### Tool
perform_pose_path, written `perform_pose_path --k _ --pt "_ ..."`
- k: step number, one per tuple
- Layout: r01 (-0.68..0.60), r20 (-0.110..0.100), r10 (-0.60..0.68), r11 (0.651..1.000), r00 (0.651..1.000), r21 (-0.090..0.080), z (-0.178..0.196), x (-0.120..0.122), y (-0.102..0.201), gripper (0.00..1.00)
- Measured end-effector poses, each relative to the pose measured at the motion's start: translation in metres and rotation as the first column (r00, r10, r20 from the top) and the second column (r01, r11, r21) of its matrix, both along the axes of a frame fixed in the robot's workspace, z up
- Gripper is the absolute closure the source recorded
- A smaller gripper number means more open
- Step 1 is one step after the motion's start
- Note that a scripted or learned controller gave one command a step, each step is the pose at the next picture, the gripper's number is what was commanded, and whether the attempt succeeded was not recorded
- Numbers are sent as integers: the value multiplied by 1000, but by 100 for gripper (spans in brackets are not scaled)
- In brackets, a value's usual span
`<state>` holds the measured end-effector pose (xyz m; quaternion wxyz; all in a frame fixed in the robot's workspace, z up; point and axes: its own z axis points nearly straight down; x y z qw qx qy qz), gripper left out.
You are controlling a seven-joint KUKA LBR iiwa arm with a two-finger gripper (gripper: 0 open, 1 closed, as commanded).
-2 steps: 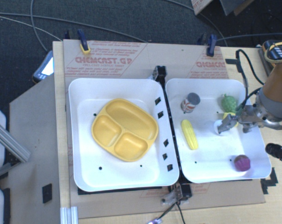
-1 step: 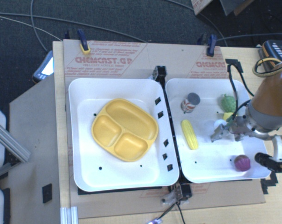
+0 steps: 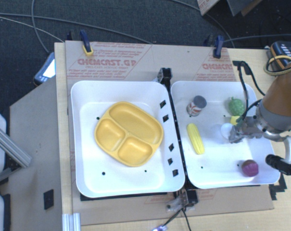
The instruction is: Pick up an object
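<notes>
Just left of the fingers (image 3: 235, 134) lies a yellow corn cob (image 3: 196, 138).

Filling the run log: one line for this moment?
gripper: low in right bin | grasp: unclear | corn, can, purple ball: loose

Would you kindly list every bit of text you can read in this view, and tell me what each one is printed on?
"CHEMCAST G.P", red print on the board behind the left bin; the smaller red lines under it are too blurred to read.
"CHEMCAST", red print on the same board behind the right bin, partly cut off; the rest is unreadable.
The can has a label too small to read.
</notes>
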<state>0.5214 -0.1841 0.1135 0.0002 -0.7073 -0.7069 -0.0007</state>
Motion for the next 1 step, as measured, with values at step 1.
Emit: perform_pose_path --k 1 --pt "-2 5 2 1000 1000 -3 51 3 10 100"
